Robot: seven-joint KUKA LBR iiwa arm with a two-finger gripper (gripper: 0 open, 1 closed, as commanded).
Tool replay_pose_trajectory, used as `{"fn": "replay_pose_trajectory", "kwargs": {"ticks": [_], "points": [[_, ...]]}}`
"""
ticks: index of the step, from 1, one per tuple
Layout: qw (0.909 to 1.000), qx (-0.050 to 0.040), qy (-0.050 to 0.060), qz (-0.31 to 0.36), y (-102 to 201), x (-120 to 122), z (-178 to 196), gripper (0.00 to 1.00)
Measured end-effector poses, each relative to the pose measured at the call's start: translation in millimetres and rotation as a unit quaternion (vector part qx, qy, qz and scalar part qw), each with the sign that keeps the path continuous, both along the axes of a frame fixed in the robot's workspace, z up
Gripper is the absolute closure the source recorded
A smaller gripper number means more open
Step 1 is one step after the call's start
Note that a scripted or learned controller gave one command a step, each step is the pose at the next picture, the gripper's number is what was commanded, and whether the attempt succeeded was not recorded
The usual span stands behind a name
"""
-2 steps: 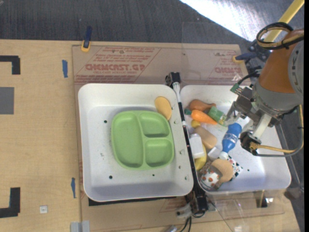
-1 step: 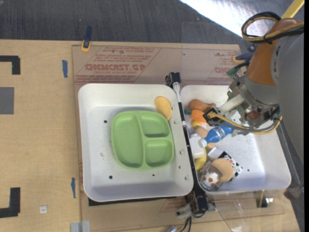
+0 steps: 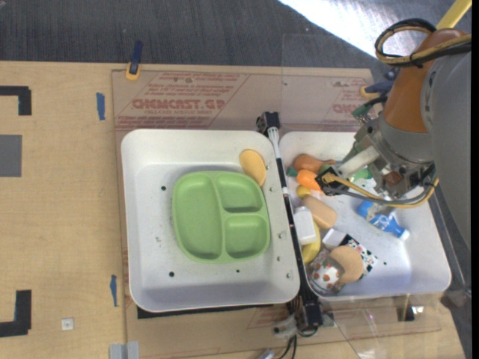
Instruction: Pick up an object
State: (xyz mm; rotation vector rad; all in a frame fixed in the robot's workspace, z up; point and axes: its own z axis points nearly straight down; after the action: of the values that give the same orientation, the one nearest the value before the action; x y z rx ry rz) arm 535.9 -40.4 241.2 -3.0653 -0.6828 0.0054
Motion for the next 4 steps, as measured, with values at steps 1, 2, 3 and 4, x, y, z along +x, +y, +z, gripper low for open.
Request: {"fn": "replay_pose_trajectory", "kwargs": {"ticks": [1, 2, 3, 4], "points": [[0.9925, 0.0029, 0.004, 0.122, 41, 14, -55, 0.0], [0.9952, -0.0016, 0.0, 0.098, -53, 24, -57, 0.0], [0.9844, -0.0001, -0.003, 0.176, -53, 16, -144, 0.0], [0.9822, -0.0023, -0.005, 0.188, -57, 86, -152, 0.0]]}}
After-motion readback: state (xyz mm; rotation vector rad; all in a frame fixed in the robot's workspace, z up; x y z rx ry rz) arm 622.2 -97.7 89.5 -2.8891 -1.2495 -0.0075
